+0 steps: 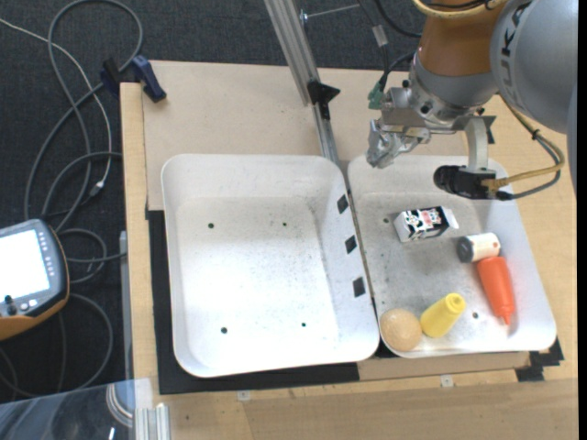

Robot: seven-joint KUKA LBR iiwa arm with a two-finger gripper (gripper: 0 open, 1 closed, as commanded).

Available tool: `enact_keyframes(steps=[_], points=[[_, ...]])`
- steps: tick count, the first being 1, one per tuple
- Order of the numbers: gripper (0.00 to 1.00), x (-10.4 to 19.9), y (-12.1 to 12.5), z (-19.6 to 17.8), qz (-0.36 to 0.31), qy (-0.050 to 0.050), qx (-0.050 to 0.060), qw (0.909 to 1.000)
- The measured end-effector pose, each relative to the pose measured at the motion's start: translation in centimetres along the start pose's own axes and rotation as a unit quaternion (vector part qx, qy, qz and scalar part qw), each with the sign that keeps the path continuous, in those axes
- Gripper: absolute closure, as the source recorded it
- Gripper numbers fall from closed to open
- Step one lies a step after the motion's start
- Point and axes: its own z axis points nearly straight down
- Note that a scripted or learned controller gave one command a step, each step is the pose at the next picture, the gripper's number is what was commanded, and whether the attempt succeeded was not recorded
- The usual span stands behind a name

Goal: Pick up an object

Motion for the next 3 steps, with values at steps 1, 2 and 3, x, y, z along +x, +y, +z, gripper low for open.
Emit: enact_keyframes(steps=[1, 2, 3], points=[[1.00, 4.3, -2.1, 2.0, 0.000, 0.000, 0.001, 1.0000], [1.00, 8.9, -4.1, 1.8, 0.000, 0.000, 0.000, 1.0000], [0.00, 8.5, -4.0, 1.8, 0.003, -0.001, 0.000, 1.0000]])
